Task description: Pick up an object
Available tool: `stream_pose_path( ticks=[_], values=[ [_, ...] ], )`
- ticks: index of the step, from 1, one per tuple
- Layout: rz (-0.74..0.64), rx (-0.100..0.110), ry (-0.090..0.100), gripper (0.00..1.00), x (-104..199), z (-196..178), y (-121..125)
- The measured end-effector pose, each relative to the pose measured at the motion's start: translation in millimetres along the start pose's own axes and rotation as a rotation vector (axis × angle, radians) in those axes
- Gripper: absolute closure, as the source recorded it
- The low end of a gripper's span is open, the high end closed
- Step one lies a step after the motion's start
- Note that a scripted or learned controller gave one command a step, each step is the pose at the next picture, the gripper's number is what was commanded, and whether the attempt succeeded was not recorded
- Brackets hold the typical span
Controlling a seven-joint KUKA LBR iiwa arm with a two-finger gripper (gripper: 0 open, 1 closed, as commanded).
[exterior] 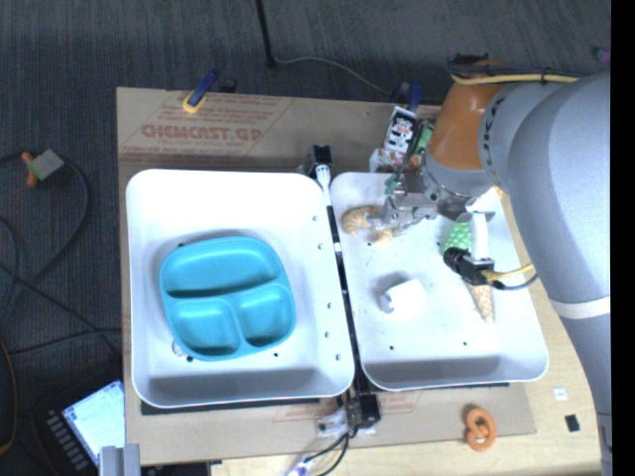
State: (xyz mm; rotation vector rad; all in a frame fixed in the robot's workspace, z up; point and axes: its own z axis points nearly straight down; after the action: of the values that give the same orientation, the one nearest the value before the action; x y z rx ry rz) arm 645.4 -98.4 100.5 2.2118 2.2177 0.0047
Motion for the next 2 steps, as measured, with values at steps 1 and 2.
stream_pose_path(
  ticks=[1, 2],
  values=[
    [0.0, -0.002, -0.001, 0.0, -0.1, -0.1, 0.4],
    [0.003, 0.01, 0.003, 0.0, -9.4, -6.2, -62.1]
  ],
)
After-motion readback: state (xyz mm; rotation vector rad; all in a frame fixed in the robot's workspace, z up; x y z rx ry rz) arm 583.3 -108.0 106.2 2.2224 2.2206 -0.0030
